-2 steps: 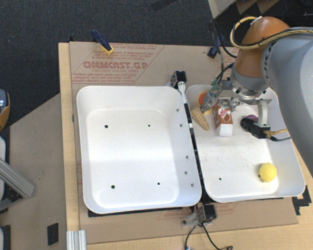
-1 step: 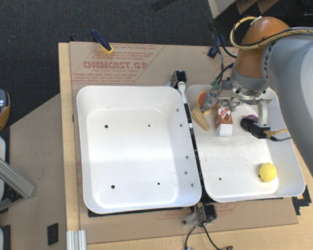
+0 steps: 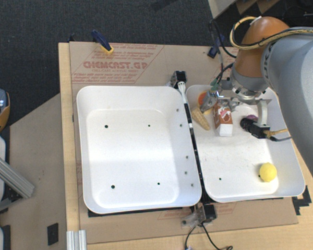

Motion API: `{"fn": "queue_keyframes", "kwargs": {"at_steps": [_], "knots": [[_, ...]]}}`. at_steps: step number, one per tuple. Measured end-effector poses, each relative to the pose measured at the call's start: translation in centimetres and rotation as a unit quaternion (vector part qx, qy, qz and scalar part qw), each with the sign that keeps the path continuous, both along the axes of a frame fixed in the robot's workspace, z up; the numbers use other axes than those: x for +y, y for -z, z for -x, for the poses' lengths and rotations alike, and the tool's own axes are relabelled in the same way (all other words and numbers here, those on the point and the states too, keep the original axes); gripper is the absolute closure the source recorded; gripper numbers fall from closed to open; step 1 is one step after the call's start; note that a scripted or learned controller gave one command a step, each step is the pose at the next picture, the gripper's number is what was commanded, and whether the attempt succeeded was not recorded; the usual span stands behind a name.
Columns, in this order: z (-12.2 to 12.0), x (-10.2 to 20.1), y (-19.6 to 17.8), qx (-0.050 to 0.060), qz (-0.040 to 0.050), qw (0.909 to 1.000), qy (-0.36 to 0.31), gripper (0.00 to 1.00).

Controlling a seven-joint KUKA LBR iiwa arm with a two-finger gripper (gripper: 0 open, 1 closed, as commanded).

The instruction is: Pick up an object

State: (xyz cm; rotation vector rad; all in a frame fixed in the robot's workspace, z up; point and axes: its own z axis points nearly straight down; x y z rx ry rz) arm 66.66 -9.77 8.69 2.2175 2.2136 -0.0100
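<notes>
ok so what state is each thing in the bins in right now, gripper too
gripper: low over the right bin's far end, just above the carton
carton: on the bin floor under the gripper; whether gripped, cannot tell
tan stick: lying flat beside the carton, along the bin's wall
orange thing: partly hidden behind the gripper
yellow ball: resting loose, apart from the rest

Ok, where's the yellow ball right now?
In the camera view, the yellow ball lies alone in the right bin, toward its lower right corner, well apart from the carton.
</notes>
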Motion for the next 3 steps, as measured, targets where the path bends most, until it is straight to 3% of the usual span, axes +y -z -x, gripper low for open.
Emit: {"fn": "queue_keyframes", "kwargs": {"at_steps": [3], "knots": [[-0.03,0.48,0.09,0.0,-0.0038,1.0,-0.001,0.0]]}}
